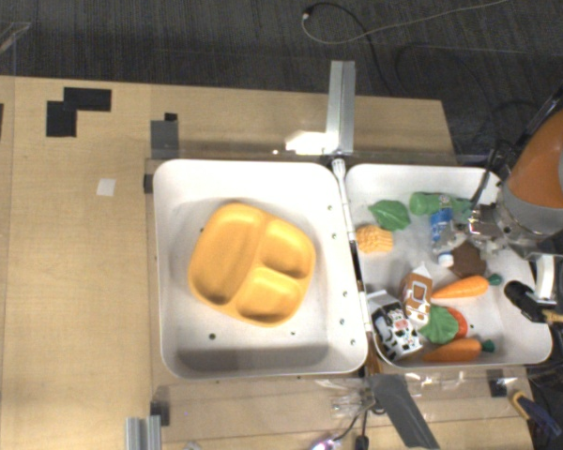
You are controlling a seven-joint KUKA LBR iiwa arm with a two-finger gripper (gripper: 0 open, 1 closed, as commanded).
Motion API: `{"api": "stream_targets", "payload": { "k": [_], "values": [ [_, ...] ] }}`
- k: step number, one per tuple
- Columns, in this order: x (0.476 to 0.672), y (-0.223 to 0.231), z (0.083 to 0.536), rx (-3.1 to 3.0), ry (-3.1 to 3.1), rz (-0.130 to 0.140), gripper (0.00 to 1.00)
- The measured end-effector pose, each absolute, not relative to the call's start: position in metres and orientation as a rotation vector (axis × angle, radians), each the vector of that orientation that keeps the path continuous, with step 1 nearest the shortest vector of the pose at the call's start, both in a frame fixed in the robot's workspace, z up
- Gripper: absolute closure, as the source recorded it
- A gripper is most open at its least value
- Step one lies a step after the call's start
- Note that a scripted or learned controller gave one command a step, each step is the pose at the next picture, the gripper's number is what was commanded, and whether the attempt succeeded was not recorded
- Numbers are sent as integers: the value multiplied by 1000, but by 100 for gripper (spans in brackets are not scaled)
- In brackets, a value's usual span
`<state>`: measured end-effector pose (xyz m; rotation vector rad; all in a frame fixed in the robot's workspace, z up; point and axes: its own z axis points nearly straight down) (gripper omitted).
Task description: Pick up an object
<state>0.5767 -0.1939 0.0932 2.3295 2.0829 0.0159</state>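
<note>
The gripper (473, 232) hangs low over the far right part of the right bin (535, 352), at the end of the grey arm with its orange band (549, 172). Whether it is spread apart or closed cannot be told from this view, and nothing visible sits between its tips.

Just below the gripper lies a brown piece (468, 262), and just beyond that a carrot (460, 289) lies across the bin. To the gripper's left stands a small blue bottle (441, 225), with 2 green leafy pieces (390, 214) further left and above it. A yellow corn cob (374, 241) lies well to the left, near the bin's dividing wall. Further down from the gripper are a small brown carton (416, 292), a black-and-white box (395, 326) and a second carrot (452, 350).

Well to the left, the left bin (169, 251) holds a yellow 3-compartment tray (251, 262).
</note>
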Motion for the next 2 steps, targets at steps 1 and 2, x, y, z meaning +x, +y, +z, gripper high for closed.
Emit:
{"api": "stream_targets", "payload": {
  "k": [1, 2],
  "values": [
    [535, -197, 93, 2336, 2074, 20, 0],
    [538, -194, 106, 2330, 2081, 31, 100]
  ]
}}
